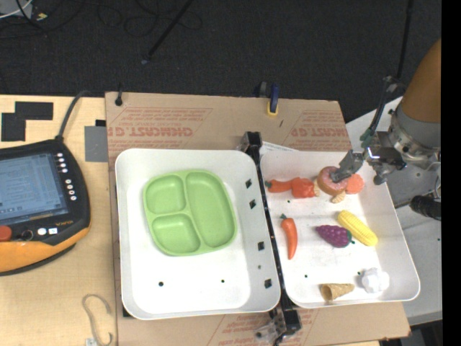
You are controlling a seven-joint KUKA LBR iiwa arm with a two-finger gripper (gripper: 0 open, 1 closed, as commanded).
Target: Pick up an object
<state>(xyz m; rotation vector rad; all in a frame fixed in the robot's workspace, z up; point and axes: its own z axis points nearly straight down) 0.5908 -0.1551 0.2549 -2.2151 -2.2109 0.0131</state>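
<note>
Cardboard (166, 125) under bins bears inverted red lettering, perhaps "CHEMCRST".

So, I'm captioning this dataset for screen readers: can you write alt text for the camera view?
A grey robot arm's gripper reaches from the right to a pink donut in the right white bin, among toy foods: carrot, chili, grapes, corn. The left bin holds a green divided plate.
</note>
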